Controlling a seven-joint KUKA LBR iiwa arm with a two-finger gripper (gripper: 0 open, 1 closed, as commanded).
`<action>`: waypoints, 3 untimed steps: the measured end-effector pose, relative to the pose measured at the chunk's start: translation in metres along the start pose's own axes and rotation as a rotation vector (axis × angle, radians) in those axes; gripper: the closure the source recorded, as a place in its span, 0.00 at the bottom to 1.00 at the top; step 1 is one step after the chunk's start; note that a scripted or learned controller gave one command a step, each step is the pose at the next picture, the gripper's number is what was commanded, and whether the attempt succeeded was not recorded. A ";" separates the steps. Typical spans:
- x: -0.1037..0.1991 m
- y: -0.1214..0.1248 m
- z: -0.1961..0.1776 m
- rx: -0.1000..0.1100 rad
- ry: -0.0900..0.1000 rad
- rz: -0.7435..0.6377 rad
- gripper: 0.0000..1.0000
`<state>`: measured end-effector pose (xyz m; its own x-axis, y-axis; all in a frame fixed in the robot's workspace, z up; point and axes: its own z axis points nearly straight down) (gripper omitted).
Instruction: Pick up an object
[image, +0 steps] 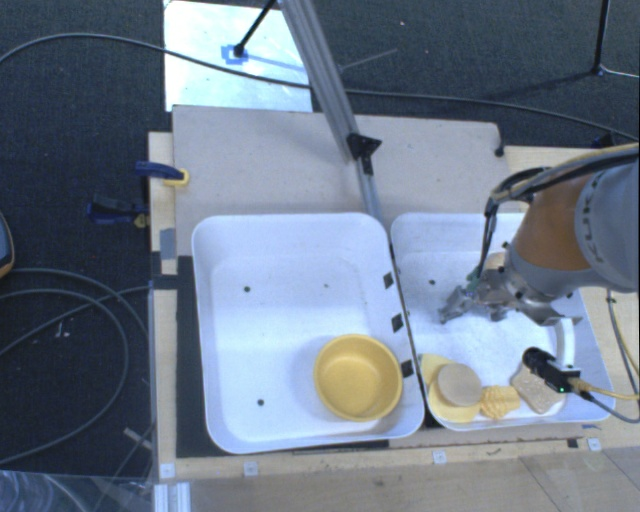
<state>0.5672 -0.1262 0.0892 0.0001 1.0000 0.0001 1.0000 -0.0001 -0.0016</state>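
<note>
Yellow bowl (357, 377) in left bin (230, 300) at lower centre, food pieces (485, 393) along lower edge of right bin (425, 240), end effector (462, 304) above them over the bin floor, fingers spread apart, gripping nothing

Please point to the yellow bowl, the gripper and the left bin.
yellow bowl (358, 377), camera view, inner bottom.
gripper (455, 306), camera view, between fingertips.
left bin (290, 225), camera view, far rim.

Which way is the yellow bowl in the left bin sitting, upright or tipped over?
Upright. The yellow bowl rests in the left bin with its round rim facing up and its hollow inside visible; nothing lies in it.
</note>
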 end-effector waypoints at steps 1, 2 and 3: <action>0.000 0.001 -0.012 -0.005 -0.001 0.001 1.00; -0.003 0.013 -0.064 -0.009 -0.002 -0.005 1.00; -0.008 0.015 -0.127 -0.011 -0.003 -0.006 1.00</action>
<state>0.5826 -0.1347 0.2167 -0.0056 1.0000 -0.0024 0.9999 0.0056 0.0089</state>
